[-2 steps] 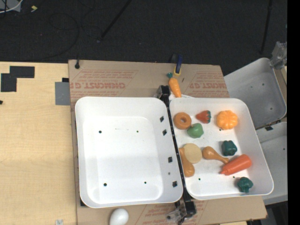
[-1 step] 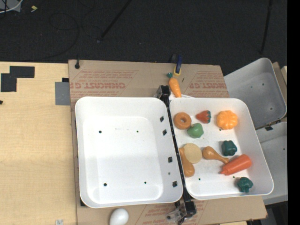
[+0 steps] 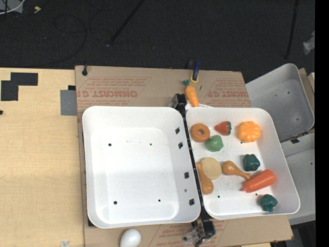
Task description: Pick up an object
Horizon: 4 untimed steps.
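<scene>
The right bin (image 3: 277,138) holds several toy foods: a brown doughnut (image 3: 200,133), a strawberry (image 3: 223,127), an orange pumpkin (image 3: 249,131), a green pepper (image 3: 214,143), a dark green broccoli piece (image 3: 251,162), a round beige bun (image 3: 210,167), a chicken drumstick (image 3: 235,170), a carrot (image 3: 259,180), a tan bread stick (image 3: 204,181) and a second dark green piece (image 3: 268,203).
The left bin (image 3: 97,138) sits beside the right one on cardboard. A small orange carrot (image 3: 192,95) lies on the cardboard behind the bins, and a white egg (image 3: 130,238) lies in front of the left bin. A grey metal tray (image 3: 280,99) stands at the right.
</scene>
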Each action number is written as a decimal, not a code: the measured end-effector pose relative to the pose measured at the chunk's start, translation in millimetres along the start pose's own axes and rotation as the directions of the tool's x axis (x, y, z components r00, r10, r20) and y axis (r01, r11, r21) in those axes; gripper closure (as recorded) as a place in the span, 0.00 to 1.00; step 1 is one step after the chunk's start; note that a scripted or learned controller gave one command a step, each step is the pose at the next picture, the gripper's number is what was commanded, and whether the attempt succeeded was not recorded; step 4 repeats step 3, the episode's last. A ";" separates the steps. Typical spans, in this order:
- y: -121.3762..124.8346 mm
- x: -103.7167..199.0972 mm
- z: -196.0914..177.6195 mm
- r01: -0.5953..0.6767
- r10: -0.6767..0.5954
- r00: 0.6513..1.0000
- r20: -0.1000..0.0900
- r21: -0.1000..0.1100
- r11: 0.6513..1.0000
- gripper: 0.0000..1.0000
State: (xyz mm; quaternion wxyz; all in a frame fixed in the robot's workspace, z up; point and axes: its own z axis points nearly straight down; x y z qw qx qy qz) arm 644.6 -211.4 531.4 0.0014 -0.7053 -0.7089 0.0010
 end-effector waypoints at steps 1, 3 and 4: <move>1.0 2.1 -9.8 0.006 -0.006 1.000 0.000 0.002 1.000 1.00; 1.0 -2.2 93.3 -0.003 0.003 1.000 0.003 -0.009 1.000 1.00; 1.0 -2.2 93.3 -0.003 0.003 1.000 0.003 -0.009 1.000 1.00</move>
